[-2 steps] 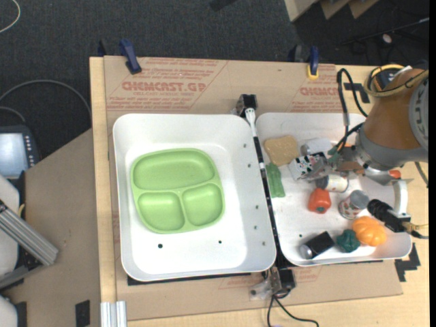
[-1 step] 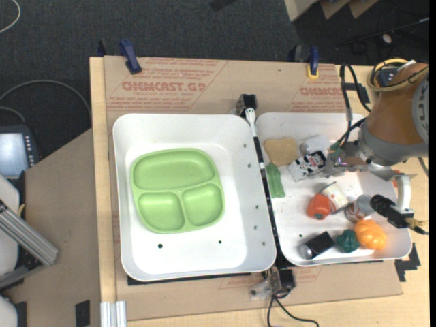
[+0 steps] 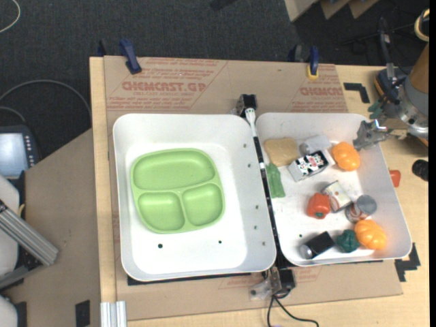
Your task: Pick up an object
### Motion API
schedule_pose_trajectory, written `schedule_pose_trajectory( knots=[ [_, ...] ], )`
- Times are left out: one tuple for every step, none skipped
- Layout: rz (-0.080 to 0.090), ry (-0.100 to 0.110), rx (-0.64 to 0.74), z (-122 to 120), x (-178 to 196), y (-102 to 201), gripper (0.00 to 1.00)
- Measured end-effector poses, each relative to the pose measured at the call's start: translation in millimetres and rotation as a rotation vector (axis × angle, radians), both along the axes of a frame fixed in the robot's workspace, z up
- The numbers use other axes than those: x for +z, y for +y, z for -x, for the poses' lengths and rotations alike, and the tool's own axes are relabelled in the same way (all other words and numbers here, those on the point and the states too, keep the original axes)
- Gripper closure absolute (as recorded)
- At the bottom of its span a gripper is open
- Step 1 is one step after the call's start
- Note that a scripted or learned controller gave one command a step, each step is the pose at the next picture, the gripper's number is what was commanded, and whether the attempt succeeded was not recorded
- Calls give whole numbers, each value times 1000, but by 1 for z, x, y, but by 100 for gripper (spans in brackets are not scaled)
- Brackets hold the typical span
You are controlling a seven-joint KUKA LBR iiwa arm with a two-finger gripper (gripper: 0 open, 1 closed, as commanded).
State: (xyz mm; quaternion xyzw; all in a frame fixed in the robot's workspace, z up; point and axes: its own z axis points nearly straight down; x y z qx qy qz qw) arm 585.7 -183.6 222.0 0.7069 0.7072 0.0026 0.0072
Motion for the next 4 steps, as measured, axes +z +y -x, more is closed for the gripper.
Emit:
schedule_pose_trajectory(
  knots=[
    [-8,17,0,38,9,24,100],
    [-9,16,1,71,25,47,100],
    [-9,17,4,68,6,85,100],
    [-7,15,0,68,7,83,0]
  ],
)
